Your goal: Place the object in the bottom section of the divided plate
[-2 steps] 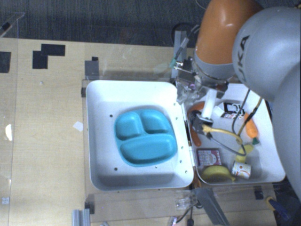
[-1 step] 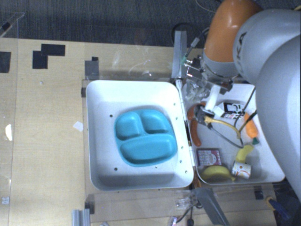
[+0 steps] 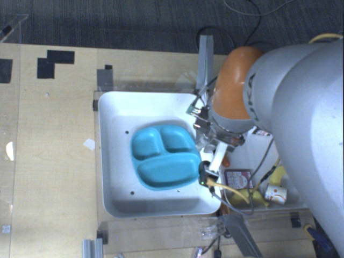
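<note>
A pale wooden bench (image 3: pixel 48 160) fills the scene, and nearest to us sits the left white bin (image 3: pixel 115 160), its near wall bare and bright. Inside it lies the blue divided plate (image 3: pixel 164 156), flat on the bin floor and turned a little off square. The plate's large bottom section (image 3: pixel 167 172) faces us, with the two smaller sections (image 3: pixel 146 142) (image 3: pixel 177 137) side by side behind it.

Off to the right, the right bin (image 3: pixel 257 157) peeks out beneath the arm. There's a flat dark-red packet (image 3: pixel 238 177) lying in it, and just beyond that to the right a small white thing with a red mark (image 3: pixel 276 194). Which of these is the object to be placed, I cannot tell.

Moving back, the gripper (image 3: pixel 202 127) hangs over the left bin's right wall, just beside the plate's far right corner, above it rather than on it. Whether the claw is apart or together, I cannot tell from this angle, and I see nothing held in it.

Above it comes the orange band (image 3: pixel 234 85), then the big grey arm (image 3: pixel 301 117) sweeping in from the right. Behind the bins stands an upright metal post (image 3: pixel 205 63), black tape marks (image 3: pixel 54 62) dot the far bench, and a thin cable (image 3: pixel 258 7) loops on the dark carpet (image 3: pixel 134 9).
</note>
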Controlling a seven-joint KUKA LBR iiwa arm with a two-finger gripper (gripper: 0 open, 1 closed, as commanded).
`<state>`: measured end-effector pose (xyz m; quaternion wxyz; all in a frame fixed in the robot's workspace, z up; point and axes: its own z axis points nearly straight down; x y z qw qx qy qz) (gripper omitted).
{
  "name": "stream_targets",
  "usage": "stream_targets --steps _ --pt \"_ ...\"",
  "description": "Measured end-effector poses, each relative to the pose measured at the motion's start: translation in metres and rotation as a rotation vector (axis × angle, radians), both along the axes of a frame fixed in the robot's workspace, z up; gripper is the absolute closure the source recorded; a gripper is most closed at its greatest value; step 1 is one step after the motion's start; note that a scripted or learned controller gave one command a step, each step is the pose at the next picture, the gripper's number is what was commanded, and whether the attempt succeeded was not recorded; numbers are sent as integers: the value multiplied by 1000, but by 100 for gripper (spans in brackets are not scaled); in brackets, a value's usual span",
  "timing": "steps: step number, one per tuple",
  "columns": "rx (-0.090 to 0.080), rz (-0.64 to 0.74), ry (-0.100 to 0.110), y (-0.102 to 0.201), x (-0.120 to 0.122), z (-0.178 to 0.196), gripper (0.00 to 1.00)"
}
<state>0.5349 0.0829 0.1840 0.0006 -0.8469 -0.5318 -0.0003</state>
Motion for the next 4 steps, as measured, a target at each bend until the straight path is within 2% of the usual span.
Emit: stream_targets --steps 1,2,3,4 --pt "-1 172 -5 -31 3 39 100" --pt "1 17 -3 81 -9 -84 100" --pt "10 41 -23 155 -41 -89 100" --pt "1 279 -4 153 -48 92 100"
